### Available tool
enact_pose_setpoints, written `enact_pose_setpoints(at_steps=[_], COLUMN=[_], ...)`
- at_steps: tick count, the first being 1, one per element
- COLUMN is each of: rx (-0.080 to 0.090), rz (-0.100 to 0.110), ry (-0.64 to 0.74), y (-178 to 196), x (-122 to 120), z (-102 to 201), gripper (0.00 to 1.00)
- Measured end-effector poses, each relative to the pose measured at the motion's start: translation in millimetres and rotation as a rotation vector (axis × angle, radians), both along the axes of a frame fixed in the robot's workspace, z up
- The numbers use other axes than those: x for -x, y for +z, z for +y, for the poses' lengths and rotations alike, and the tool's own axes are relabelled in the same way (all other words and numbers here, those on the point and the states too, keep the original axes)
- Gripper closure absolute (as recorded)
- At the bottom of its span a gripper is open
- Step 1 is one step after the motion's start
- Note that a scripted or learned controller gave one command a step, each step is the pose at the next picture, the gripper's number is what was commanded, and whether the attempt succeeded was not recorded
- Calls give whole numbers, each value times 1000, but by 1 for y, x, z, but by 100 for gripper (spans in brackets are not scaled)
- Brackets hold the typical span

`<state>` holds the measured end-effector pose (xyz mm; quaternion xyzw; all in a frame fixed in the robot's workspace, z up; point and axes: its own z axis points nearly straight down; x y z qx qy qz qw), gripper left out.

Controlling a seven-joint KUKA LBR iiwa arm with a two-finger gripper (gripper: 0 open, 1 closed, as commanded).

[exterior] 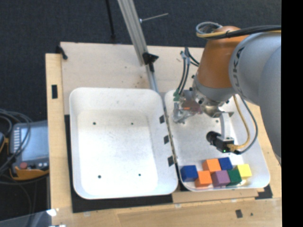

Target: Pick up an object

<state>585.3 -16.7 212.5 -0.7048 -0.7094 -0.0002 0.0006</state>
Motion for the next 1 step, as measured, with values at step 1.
enact_pose_setpoints(at_steps=[1], rx=[-2], rz=[-1], ry=[1], y=[13], x=[13], z=[42], gripper=[100])
